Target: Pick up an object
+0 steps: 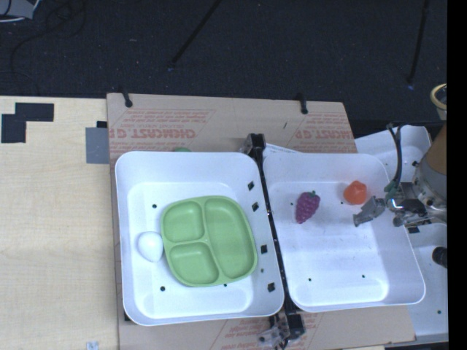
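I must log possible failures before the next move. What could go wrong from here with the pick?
1. The pincer sits low beside the orange ball; closing here may nudge it away rather than trap it.
2. The purple grapes lie close by, so a sweep could push them.
3. The right bin rim is near the wrist and may be bumped.

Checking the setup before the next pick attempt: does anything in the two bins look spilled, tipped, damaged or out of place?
Nothing stands out. The green divided plate lies flat in the left bin with a white egg beside it. In the right bin, the purple grapes and the orange fruit lie apart, intact. The gripper sits near the orange fruit.
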Tool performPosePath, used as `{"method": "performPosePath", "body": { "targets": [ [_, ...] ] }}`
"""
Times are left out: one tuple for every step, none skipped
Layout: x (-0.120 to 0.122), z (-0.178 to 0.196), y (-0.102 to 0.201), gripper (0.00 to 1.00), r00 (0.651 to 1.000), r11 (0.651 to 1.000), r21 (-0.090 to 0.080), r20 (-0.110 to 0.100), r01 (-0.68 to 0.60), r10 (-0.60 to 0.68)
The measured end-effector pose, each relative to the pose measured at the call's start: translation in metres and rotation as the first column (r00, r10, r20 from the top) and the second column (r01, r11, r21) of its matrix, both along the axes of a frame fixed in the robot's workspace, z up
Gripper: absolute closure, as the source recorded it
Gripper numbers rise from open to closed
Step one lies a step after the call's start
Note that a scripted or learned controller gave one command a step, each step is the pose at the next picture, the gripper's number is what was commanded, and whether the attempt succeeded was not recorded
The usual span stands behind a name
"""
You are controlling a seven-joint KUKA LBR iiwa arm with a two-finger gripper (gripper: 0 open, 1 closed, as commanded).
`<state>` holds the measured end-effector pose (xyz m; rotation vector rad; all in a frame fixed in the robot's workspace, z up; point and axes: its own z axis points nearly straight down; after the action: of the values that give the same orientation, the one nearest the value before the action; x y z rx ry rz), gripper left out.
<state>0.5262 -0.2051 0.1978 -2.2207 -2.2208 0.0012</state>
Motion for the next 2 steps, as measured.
{"method": "performPosePath", "body": {
  "targets": [
    [-0.005, -0.055, 0.01, 0.0, 1.0, 1.0, 0.003, -0.005, 0.0, 0.001],
    [-0.006, -0.109, 0.012, 0.0, 1.0, 1.0, 0.003, -0.006, 0.0, 0.0]
  ]
}}
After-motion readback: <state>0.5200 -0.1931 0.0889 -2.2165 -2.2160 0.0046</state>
